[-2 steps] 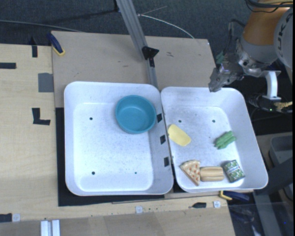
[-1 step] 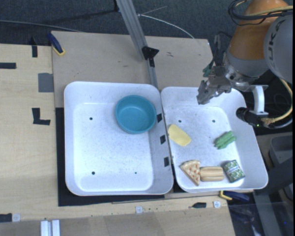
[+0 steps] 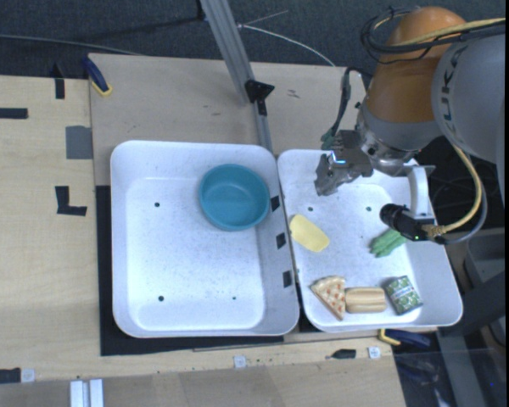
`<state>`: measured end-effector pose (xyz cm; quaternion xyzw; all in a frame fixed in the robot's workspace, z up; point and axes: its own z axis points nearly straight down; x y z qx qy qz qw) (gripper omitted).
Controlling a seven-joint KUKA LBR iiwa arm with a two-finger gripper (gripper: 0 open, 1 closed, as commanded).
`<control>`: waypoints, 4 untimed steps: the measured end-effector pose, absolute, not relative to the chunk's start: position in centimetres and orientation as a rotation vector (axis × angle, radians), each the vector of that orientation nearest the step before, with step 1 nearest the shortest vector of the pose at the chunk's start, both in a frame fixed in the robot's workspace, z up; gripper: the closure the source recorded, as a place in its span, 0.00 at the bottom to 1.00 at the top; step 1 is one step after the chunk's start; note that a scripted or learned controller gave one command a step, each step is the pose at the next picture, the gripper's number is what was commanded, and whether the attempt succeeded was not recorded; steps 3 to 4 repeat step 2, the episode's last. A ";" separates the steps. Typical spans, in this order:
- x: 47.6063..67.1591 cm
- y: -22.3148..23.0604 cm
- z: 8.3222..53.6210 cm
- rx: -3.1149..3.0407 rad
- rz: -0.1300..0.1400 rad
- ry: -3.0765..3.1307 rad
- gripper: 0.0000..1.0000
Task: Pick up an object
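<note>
My gripper (image 3: 329,180) hangs over the far part of the right bin (image 3: 433,265), with nothing visible between its fingers. In that bin lie a yellow piece (image 3: 309,233) near the left wall, a green vegetable-like piece (image 3: 388,243) to the right, and along the near edge a pizza slice (image 3: 329,295), a hot dog bun (image 3: 365,299) and a small green packet (image 3: 402,294). The yellow piece sits below and slightly left of the gripper, apart from it. A blue bowl (image 3: 233,196) stands upright in the far right part of the left bin (image 3: 153,253).
A slanted metal pole (image 3: 233,49) crosses above the bench toward the gap between the bins. A black clamp (image 3: 258,91) sits on it. Black tape marks (image 3: 66,200) lie on the bench at left. The arm's orange band (image 3: 407,66) looms at the upper right.
</note>
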<state>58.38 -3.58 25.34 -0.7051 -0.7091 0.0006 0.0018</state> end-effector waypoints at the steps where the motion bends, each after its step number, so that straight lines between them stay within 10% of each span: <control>1: 56.3 1.3 23.6 -2.212 0.004 -2.225 1.00; 4: 54.0 7.1 23.1 -2.210 0.004 -2.227 1.00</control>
